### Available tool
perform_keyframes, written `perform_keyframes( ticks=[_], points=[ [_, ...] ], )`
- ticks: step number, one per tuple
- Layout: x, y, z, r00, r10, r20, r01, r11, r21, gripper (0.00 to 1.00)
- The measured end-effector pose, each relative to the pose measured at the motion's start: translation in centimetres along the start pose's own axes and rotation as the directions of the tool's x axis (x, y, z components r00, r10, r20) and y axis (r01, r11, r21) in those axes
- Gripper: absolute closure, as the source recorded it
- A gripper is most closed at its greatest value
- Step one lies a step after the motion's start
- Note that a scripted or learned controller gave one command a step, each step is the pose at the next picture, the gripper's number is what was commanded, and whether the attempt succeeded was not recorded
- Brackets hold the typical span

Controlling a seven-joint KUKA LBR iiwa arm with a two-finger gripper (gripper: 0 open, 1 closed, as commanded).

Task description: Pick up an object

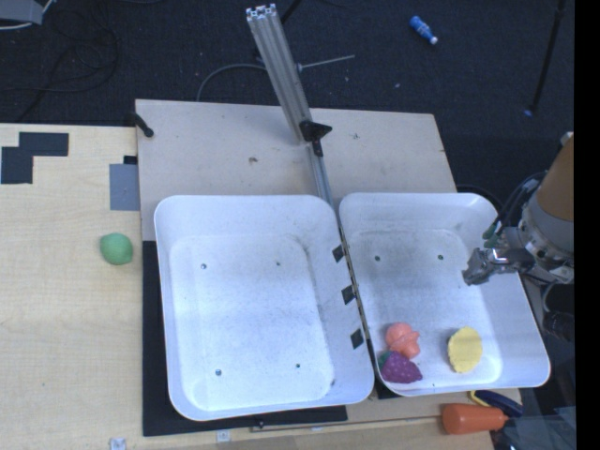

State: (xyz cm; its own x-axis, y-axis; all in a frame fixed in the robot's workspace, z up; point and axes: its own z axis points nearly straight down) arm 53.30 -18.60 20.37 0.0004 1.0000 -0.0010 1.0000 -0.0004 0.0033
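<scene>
In the right bin [422, 216], near its front edge, lie three small objects: an orange-pink lump [402, 337], a purple grape-like bunch [401, 369] touching it just in front, and a yellow piece [465, 349] to their right. My gripper [475, 272] hangs over the right side of that bin, behind the yellow piece and apart from all three objects. Nothing shows between its fingers.
The left bin [178, 216] stands beside the right one, with black clips [349, 293] along their shared edge. A green ball [117, 248] rests on the wooden bench at far left. An orange object [472, 417] lies in front of the right bin. A metal rail [286, 73] slants up behind.
</scene>
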Motion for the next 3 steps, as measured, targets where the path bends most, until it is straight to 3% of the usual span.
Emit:
perform_keyframes(
  ticks=[3],
  points=[
    [13.9,5.4,-2.1,1.000,-0.003,-0.001,0.003,1.000,0.003,1.00]
  ],
)
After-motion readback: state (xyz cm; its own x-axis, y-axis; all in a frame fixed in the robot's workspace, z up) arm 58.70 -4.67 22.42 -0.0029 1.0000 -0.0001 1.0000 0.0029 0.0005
